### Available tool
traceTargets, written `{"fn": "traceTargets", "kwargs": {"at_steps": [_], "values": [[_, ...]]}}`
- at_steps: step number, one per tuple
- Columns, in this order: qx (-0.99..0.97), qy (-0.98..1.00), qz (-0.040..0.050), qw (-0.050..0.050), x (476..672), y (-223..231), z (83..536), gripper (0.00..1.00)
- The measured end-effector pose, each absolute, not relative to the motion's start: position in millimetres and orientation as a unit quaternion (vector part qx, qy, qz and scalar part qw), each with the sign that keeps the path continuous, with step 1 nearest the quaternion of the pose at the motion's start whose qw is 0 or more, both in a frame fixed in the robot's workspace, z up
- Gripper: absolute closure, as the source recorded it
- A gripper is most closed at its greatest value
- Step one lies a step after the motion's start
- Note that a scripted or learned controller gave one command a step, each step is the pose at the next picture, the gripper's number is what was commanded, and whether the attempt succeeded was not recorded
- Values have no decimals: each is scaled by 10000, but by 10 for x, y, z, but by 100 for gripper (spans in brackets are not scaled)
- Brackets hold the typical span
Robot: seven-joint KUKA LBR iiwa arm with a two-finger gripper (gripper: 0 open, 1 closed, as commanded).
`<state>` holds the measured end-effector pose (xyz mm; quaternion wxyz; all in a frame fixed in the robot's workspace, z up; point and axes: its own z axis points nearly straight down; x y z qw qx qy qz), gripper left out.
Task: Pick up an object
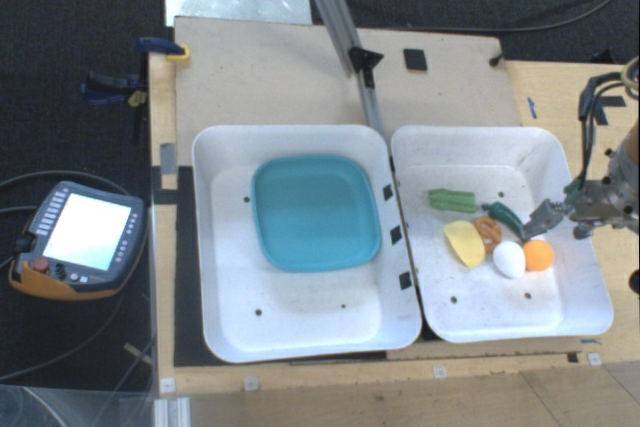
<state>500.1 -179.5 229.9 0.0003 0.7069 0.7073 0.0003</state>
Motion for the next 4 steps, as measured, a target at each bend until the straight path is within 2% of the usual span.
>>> {"fn": "traceTargets", "kwargs": {"at_steps": [1, 3, 4], "values": [[7072, 7070, -11, -18, 4987, -1819, 1678, 0], [7071, 7071, -5, -8, 4967, -1863, 890, 0], [7071, 7071, 3, 4, 4975, -1866, 1007, 100]]}}
